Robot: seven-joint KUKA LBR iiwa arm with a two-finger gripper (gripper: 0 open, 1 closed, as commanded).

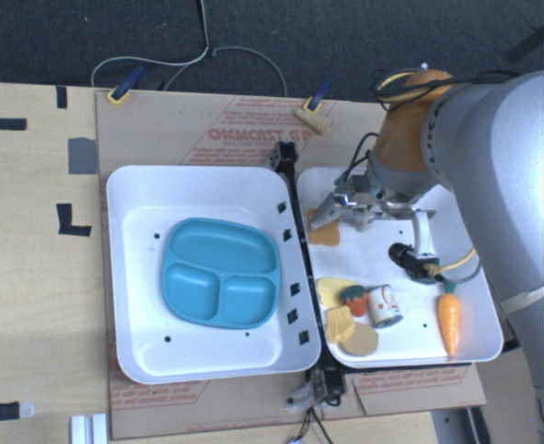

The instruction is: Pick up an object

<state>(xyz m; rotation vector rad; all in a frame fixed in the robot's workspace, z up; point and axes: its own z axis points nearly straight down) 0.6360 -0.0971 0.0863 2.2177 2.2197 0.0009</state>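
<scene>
I have the grey metal jaws (pixel 330 213) low in the right white bin (pixel 476 340), upper centre of the frame, right over a flat orange-brown wedge (pixel 325 235), presumably to grab it. Whether they are open or closed, I cannot tell.

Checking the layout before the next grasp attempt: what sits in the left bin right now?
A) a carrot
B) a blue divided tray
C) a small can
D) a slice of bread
B: the blue divided tray lies alone in the left bin, while the carrot, the small can and the other food items lie in the right bin.
</scene>
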